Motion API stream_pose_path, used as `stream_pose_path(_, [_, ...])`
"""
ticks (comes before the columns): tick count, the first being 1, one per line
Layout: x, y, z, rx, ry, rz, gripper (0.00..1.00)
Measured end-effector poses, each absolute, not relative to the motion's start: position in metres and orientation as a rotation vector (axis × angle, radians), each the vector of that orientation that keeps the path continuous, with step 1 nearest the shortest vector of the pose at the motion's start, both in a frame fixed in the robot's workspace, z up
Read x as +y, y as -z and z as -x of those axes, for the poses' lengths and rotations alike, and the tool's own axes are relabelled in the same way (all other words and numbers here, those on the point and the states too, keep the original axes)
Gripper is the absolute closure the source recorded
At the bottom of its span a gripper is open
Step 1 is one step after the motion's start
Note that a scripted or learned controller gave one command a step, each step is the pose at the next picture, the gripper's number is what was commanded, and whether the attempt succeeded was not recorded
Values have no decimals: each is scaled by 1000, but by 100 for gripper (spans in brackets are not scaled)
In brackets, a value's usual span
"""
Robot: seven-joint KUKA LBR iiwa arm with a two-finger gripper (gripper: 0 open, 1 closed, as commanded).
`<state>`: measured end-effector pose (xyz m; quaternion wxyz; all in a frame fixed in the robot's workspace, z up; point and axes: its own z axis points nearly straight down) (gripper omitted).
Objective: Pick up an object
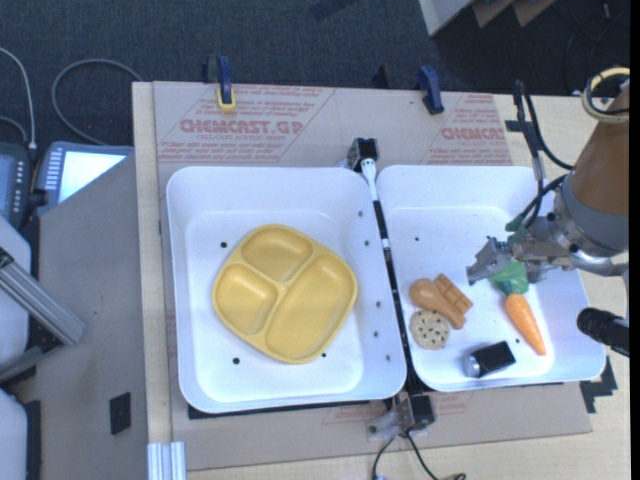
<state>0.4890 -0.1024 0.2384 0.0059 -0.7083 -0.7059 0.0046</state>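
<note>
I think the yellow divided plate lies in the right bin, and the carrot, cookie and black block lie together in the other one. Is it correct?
Not quite. The camera view shows the yellow divided plate in the left bin. The carrot, cookie and black block lie together in the right bin.

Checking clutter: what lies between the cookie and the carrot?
Camera view: bare white bin floor separates cookie from carrot; the black block sits just below.

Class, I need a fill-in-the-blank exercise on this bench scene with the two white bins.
1. The yellow plastic divided plate lies in the ____ white bin.
2. The orange toy carrot has a ____ top.
3. The round speckled cookie lies just below the orange ____-shaped toy.

Missing words: left; green; hot-dog
</note>
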Motion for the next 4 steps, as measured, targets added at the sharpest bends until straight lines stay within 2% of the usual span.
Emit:
stream_pose_path(1, [-102, -245, -492, -2221, 0, 2221, 0])
stream_pose_path(3, [-105, -118, -486, -2216, -5, 2218, 0])
stream_pose_path(4, [-104, -86, -488, -2219, 3, 2222, 0])
